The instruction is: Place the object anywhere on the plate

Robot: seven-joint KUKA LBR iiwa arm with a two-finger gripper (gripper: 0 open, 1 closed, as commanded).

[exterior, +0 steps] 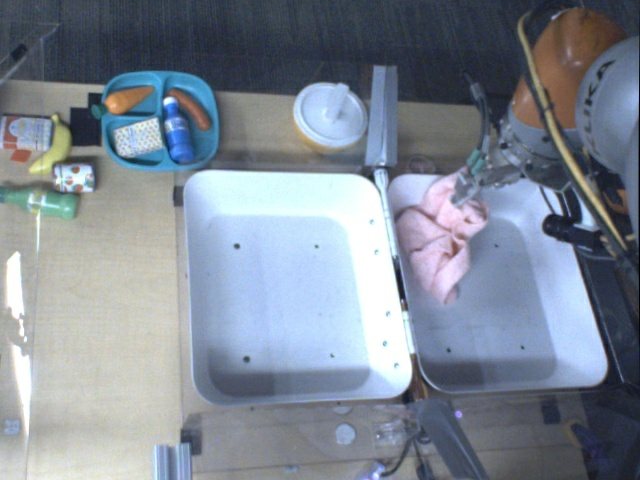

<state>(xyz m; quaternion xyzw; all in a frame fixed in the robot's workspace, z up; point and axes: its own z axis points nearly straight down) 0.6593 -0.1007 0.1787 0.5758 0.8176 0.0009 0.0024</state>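
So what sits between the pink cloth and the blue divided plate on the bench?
In the camera view, the large white left bin and a round white-lidded yellow container lie between the crumpled pink cloth and the blue divided plate.

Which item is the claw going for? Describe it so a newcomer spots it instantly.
Find the right-hand white bin, the one nearer the arm. At its upper left, against the divider, lies a crumpled pink cloth, with the claw at its top edge. It is the only soft, pink thing in view; the toys sit far left on the bench.
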